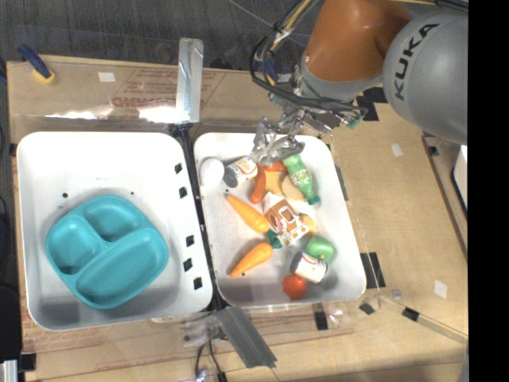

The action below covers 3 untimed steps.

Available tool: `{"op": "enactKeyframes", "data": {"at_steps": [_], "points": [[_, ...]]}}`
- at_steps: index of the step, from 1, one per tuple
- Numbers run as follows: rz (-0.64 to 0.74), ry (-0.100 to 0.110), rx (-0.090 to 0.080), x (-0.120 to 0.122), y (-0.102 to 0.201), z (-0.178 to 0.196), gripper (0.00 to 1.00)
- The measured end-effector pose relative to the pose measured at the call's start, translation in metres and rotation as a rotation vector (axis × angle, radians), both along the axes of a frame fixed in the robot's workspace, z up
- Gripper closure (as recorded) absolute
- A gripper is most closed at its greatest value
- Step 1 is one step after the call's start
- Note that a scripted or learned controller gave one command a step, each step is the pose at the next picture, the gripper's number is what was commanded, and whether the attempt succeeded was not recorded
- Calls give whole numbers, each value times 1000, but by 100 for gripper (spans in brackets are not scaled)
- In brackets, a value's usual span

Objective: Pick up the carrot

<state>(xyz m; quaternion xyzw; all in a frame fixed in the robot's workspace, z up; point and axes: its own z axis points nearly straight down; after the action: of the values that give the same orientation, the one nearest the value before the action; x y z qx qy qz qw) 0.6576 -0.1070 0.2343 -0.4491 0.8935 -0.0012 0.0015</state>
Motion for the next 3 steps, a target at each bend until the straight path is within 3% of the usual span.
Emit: {"op": "enactKeyframes", "data": {"at_steps": [1, 3], "points": [[-59, 6, 2, -94, 28, -43, 100], [-43, -1, 3, -90, 33, -21, 100]]}}
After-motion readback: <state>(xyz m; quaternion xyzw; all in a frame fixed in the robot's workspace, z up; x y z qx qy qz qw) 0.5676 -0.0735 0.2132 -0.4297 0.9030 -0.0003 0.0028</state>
